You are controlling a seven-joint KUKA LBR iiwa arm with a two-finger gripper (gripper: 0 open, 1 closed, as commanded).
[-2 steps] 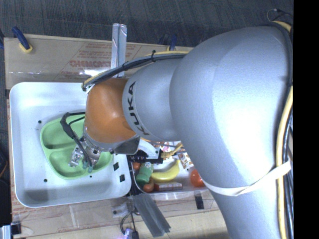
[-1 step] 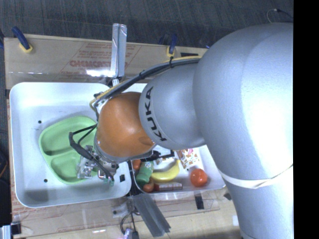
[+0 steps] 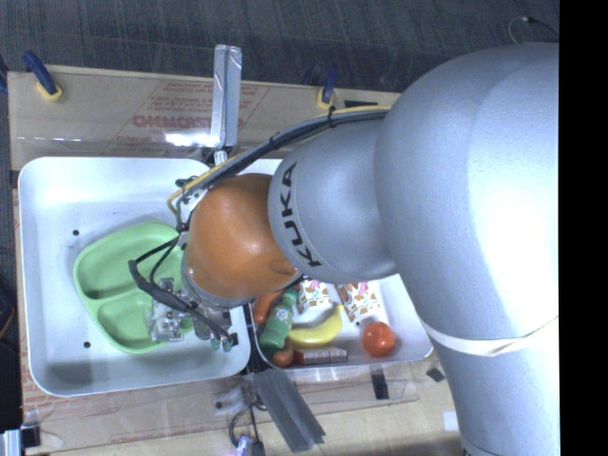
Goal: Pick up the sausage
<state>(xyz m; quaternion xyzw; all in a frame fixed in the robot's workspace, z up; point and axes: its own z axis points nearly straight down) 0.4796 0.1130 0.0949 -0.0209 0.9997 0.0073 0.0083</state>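
- Sausage (image 3: 321, 355) lies in the right bin (image 3: 410, 342), low in the frame and right of centre, a dark brownish stick along the bin's near wall, just below the banana (image 3: 318, 330).
- Banana sits yellow and curved, between the green bottle (image 3: 276, 324) on its left and the red tomato (image 3: 378, 338) on its right.
- An orange piece (image 3: 265, 309) peeks out just above the green bottle, partly hidden by the arm.
- 2 small printed packets (image 3: 361, 300) lie above the banana and tomato, close under the arm's grey casing.
- Gripper (image 3: 169, 323) hangs over the left bin (image 3: 47, 255), in the lower middle of the frame, above the near end of the green divided plate (image 3: 109, 274); it is well apart from the sausage, which is in the other bin.
- Whether the gripper is clenched or released I cannot tell: the tip is a tangle of metal and cable seen from above.
- Arm's orange band (image 3: 233, 240) fills the frame's centre, and its large grey body (image 3: 456, 188) covers most of the right bin.
- Black cables (image 3: 152, 259) loop from the band down over the green plate.
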